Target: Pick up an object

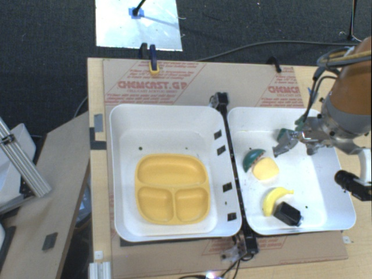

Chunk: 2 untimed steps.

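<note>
The right bin (325,214) holds a dark green piece (252,157), a pale yellow round object (265,169) touching it, a yellow banana (273,200) and a black block (287,214) near the front wall. My gripper (284,142) hangs over the right bin's upper middle, just right of and above the green piece. Its teal-grey fingers (285,136) point left and appear spread, with nothing visible between them. The arm enters from the right edge.
The left bin (168,116) contains a yellow divided tray (172,189). A black divider with clips (228,161) runs between the bins. Cables cross the board behind the bins, and a black part (352,183) sticks in at the right edge.
</note>
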### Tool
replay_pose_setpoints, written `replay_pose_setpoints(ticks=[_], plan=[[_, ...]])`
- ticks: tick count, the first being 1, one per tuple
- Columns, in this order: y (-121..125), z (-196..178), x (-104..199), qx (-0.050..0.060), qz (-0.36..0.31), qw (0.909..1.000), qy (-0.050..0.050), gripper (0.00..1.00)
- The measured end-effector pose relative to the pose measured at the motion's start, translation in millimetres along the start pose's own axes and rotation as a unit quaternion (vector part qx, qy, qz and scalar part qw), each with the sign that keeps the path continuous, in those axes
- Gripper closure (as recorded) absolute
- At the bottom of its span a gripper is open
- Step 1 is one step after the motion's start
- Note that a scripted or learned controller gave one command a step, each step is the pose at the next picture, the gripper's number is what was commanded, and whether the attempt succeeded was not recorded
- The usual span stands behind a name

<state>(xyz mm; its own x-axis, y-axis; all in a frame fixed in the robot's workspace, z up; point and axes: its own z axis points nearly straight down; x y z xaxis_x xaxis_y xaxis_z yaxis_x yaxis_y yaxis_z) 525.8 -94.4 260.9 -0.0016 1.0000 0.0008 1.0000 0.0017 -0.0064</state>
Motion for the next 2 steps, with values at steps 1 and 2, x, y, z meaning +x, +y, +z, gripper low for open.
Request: replay_pose_setpoints(ticks=[1, 2], plan=[[1.7, -3.8, 0.0, -0.004, -0.001, 1.0, -0.001, 0.0], [1.3, 59.2, -0.2, -0.001, 0.0, 1.0, 0.0, 0.0]])
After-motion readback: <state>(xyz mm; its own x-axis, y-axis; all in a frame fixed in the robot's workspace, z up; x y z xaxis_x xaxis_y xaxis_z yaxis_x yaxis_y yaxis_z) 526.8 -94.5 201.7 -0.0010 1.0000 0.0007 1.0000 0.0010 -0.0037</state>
